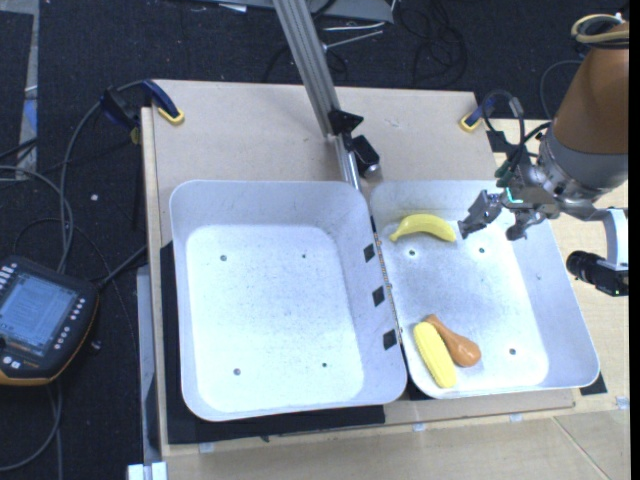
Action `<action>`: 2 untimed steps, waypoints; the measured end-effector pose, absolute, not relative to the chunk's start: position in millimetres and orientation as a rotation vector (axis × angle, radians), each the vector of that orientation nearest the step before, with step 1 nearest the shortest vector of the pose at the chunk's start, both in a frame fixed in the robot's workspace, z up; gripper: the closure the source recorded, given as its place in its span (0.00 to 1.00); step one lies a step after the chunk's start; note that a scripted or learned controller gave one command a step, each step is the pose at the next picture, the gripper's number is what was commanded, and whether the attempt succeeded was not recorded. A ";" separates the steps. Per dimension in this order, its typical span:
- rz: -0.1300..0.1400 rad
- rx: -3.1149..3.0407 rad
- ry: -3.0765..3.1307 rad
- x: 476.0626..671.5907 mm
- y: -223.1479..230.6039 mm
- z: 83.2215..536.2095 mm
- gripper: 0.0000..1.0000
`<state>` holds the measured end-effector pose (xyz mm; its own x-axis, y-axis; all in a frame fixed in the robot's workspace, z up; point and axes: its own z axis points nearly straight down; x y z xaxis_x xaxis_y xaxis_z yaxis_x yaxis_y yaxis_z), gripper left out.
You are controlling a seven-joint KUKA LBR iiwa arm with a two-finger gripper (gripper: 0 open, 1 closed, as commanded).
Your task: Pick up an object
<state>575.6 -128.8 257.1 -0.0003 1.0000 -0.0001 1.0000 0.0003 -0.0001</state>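
Two shallow white bins sit side by side on your bench, and every loose object you can see is in the right bin (560,298). A yellow banana (423,228) lies near that bin's far edge, curved with its ends pointing down toward you. At the near edge of the same bin you have a yellow corn cob (434,355) lying lengthwise, and an orange-brown gourd-shaped toy (455,343) touching it on its right side. The left bin (200,218) has a speckled floor.

Your gripper (492,218) hovers over the far part of the right bin, just to the right of the banana and apart from it. Its two dark fingers (472,221) are spread, with a clear gap between the tips and nothing pinched between them. The grey arm with its orange band (600,88) comes in from the right, above the bin's far corner.

A slanted metal rail (312,58) runs down to the seam between the bins, and a teach pendant (35,318) lies on the floor at the left
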 end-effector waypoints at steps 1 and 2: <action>0.000 2.221 2.222 575.6 -128.8 257.1 0.00; -0.005 2.225 2.224 573.5 -137.6 199.1 0.00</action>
<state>573.5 -137.6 199.1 0.0007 1.0000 0.0006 1.0000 -0.0007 -0.0053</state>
